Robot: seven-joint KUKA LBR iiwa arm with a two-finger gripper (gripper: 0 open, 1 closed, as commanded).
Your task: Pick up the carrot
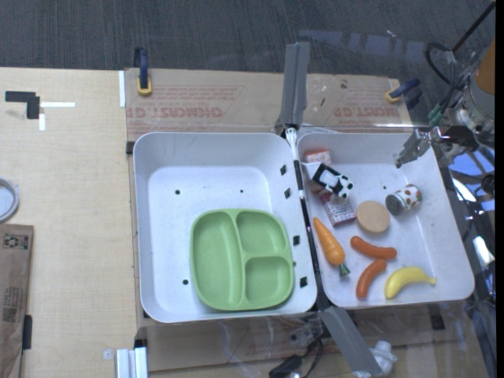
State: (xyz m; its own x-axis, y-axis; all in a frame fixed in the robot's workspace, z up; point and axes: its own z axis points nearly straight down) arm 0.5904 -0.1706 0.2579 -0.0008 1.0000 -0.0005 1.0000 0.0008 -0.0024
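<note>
Camera view: the carrot (330,243) lies untouched in the right bin (441,290), the pickup not yet begun. The gripper (409,153) hovers well apart near the far rim; whether it is open cannot be told.

Red lettering runs across the brown cardboard sheet (197,101) behind the left bin — printed upside down from this angle, it seems to read "CHEMCAST GP", far to the left of the gripper (413,146). The same red print stands on the cardboard strip (354,105) just left of and behind the gripper, too faint to spell out. A brown paper bag (14,290) at the far left edge bears a dark recycling-type sign — its small text is unreadable.
</note>
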